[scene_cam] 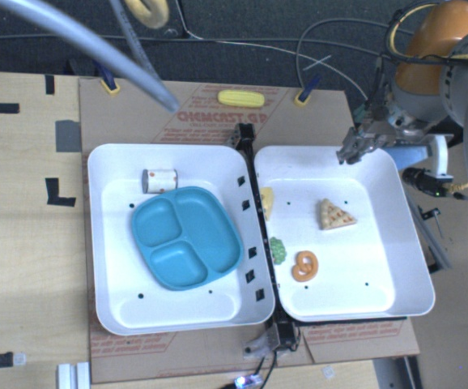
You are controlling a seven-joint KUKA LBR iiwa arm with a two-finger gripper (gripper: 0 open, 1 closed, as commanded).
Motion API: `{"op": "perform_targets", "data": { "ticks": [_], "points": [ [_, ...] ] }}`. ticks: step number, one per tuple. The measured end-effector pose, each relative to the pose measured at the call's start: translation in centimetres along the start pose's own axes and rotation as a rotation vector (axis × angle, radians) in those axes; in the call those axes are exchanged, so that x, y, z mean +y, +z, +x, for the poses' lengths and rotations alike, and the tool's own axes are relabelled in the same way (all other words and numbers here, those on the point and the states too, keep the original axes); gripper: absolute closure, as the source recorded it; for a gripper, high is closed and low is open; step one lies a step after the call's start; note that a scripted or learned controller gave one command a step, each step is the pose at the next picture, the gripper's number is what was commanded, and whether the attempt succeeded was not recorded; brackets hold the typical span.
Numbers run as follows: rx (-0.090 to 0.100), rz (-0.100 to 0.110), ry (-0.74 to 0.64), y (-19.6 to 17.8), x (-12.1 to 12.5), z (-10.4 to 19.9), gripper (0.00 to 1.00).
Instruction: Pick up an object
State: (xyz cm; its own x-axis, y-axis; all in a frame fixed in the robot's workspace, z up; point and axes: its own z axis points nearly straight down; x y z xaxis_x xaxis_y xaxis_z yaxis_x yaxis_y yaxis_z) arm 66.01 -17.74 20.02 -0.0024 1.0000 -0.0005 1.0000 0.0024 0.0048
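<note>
Two shallow white bins side by side on a cardboard sheet (218, 120) laid over a wooden bench (23, 241). In the left bin (104, 217): a blue divided plate (187, 237) filling most of the floor, tilted a little in the frame, and a small white can with a red band (159, 180) lying on its side just above the plate's upper left corner, near but apart from it. In the right bin (380, 290): a tan waffle wedge (334, 215) near the middle, a brown pretzel (304, 266) below and left of it, a green leafy piece (277, 250) just beside the pretzel and close to the dividing wall, and a pale yellow slice (265, 202) against that same wall higher up. Beyond the bins, on the cardboard, a yellow corn cob (240, 98). Grey arm with orange band (428, 47) coming in from the right, gripper (352, 149) hanging over the upper rim of the right bin, well apart from the waffle wedge and every other piece on the floor. Nothing seen between its fingertips; open or closed, cannot tell at this size and angle. Black clips along the seam between the bins.
</note>
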Motion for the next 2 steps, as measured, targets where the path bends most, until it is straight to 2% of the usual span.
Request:
{"op": "perform_targets", "data": {
  "ticks": [2],
  "points": [
    [0.000,0.001,0.001,-8.2,0.1,0.1,1.00]
  ]
}}
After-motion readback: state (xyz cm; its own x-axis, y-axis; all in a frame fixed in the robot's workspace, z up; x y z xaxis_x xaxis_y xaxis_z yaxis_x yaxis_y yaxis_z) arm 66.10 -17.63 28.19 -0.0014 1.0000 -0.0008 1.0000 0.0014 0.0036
